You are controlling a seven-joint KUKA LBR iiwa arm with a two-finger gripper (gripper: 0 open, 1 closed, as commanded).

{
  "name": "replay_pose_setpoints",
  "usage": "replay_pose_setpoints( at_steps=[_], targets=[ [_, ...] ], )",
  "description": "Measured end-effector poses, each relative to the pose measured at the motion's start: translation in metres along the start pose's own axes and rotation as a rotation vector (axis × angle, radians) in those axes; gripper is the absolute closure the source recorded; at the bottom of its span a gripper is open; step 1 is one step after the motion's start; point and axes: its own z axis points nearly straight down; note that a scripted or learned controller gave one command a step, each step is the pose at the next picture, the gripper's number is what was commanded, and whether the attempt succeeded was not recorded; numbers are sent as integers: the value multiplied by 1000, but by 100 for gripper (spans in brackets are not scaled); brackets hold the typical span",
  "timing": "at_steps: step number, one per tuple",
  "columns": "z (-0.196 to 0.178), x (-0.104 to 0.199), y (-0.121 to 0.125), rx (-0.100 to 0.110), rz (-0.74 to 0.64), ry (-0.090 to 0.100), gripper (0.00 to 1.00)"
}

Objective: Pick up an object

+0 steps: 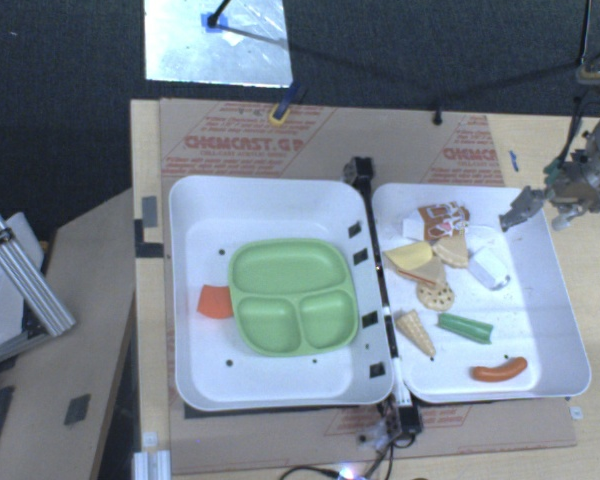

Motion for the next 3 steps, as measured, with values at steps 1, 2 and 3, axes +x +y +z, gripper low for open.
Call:
replay_pose_setpoints(
  at_steps=[1,2,3],
  targets=[
    [-7,1,3,-12,-3,-3,0],
    [55,2,6,-7,-2,-2,0],
    [118,6,5,-6,-1,-1,0]
  ],
)
